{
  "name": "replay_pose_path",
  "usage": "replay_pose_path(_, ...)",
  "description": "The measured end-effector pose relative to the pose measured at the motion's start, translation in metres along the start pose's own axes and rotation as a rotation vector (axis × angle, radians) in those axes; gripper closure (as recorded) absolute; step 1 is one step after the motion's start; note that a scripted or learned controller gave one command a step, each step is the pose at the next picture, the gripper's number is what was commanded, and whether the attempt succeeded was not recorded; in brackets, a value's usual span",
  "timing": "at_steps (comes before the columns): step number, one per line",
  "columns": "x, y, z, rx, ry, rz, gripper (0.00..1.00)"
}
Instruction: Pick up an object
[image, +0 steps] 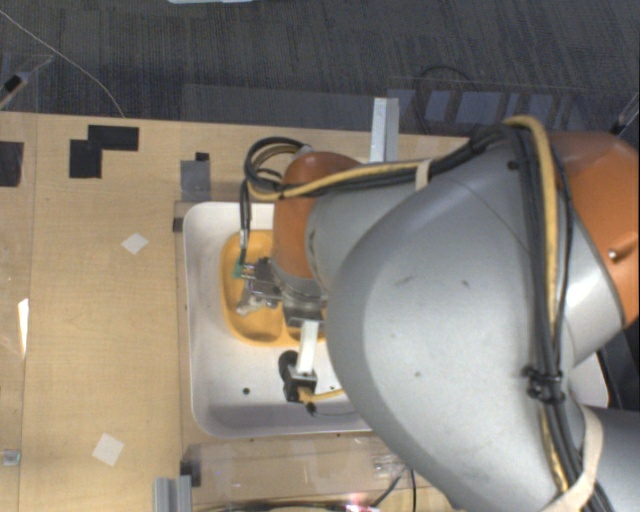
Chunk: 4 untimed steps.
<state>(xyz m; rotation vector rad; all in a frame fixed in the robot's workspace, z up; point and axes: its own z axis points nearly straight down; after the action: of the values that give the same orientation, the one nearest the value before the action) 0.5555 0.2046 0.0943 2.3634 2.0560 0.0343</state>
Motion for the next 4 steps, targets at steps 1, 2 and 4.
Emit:
replay_pose_path(1, -0.074, 0.042, -0.014, 0.021, -0.007, -0.001, 0.0)
replay_pose_path(2, -0.071, 0.056, -0.008, 0.028, -0.005, 0.03, 0.0)
replay_pose_path(4, -0.047, 0.106, 0.001, 0.092, -0.016, 0.41, 0.0)
